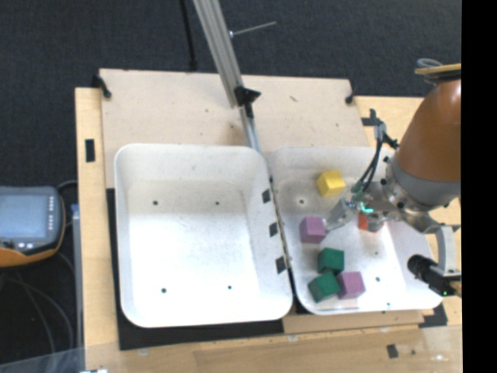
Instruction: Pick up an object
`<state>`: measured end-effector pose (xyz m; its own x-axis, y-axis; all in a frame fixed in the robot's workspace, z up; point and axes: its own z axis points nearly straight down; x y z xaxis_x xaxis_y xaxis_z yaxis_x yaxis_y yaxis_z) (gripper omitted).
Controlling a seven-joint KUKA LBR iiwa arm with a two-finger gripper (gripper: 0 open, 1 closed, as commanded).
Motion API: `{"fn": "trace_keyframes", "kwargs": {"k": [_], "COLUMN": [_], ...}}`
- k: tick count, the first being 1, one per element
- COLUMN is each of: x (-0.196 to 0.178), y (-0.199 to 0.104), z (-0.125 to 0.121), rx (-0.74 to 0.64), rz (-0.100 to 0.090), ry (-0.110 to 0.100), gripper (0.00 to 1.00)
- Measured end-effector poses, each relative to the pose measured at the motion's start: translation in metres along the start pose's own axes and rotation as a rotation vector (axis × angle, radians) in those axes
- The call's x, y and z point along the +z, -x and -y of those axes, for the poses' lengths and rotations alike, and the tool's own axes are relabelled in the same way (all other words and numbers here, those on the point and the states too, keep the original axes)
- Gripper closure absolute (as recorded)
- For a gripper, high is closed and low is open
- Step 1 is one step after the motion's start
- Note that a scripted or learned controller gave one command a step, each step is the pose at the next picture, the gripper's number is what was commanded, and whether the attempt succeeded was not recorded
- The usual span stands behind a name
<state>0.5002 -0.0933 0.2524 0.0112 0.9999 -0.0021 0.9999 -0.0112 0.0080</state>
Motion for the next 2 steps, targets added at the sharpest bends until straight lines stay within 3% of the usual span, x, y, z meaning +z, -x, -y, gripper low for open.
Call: {"fn": "trace_keyframes", "kwargs": {"k": [2], "x": [0.0000], "y": [0.0001], "z": [0.0000], "rx": [0.001], "rz": [0.000], "ry": [0.001], "gripper": [0.00]}}
